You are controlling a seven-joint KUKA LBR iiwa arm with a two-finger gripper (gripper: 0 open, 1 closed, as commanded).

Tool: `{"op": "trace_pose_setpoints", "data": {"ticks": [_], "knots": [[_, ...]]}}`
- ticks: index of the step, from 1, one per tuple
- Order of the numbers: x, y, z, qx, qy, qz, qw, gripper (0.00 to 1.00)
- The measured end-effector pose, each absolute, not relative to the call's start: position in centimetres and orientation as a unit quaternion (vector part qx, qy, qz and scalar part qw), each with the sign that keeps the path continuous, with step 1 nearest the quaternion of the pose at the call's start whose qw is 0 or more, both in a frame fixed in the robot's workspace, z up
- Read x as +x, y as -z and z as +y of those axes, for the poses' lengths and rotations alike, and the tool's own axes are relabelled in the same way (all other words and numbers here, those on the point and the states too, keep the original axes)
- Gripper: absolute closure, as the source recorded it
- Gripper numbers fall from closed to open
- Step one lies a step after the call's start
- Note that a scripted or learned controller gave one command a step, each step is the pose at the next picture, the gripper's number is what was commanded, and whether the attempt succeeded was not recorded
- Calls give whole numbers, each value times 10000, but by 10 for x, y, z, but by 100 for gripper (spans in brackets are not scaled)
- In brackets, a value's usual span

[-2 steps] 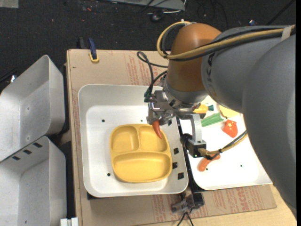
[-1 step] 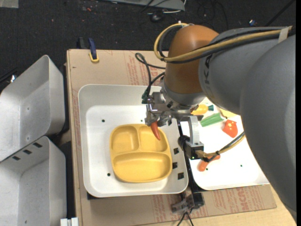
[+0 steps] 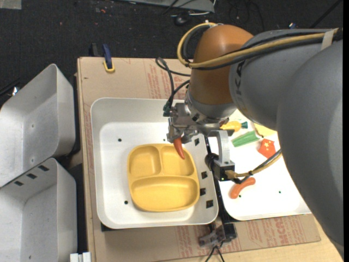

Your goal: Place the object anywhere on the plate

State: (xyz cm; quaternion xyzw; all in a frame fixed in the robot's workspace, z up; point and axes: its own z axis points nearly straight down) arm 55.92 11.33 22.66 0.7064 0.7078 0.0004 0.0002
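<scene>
Hangs at frame centre, pincer (image 3: 178,136) closed on a red pepper-like object (image 3: 179,148), long axis pointing down-right over the yellow plate's (image 3: 162,192) upper right compartment.

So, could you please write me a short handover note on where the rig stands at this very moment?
Claw: over the upper right part of the yellow plate, with a red-orange chili-shaped object hanging from between its fingers, so it is shut on it.
Plate: three compartments, sitting in the left bin.
Right bin: holds a green piece, a small orange piece and an orange curved piece.
Done: the object is picked up and carried above the plate.
Left: lower, release it on the plate, then pull the arm back.
</scene>
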Motion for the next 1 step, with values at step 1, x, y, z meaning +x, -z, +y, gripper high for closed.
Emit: {"op": "trace_pose_setpoints", "data": {"ticks": [1], "knots": [[559, -226, 113, 7065, 0, 7077, 1, 0]]}}
